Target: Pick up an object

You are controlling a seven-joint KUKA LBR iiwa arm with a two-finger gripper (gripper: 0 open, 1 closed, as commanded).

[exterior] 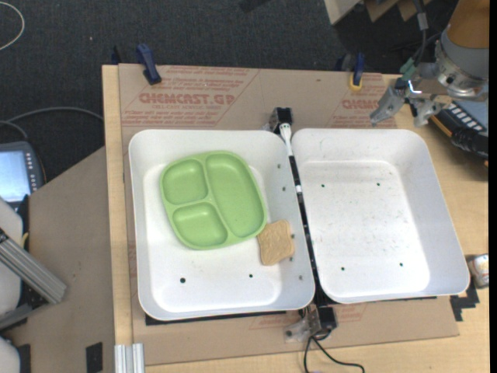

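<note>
A green plate with three compartments lies in the left bin. A flat tan square piece, like a sponge or a slice of bread, rests against the plate's lower right edge on the bin floor. My gripper hangs at the upper right, over the bench just beyond the far rim of the right bin. Its fingers are spread open with nothing between them. It is far from both the plate and the tan piece.
The two bins meet along a black strip at the centre. Blue and yellow clamps hold the cardboard sheet at the back. Cables and a connector lie at the front edge. Equipment stands at the far left.
</note>
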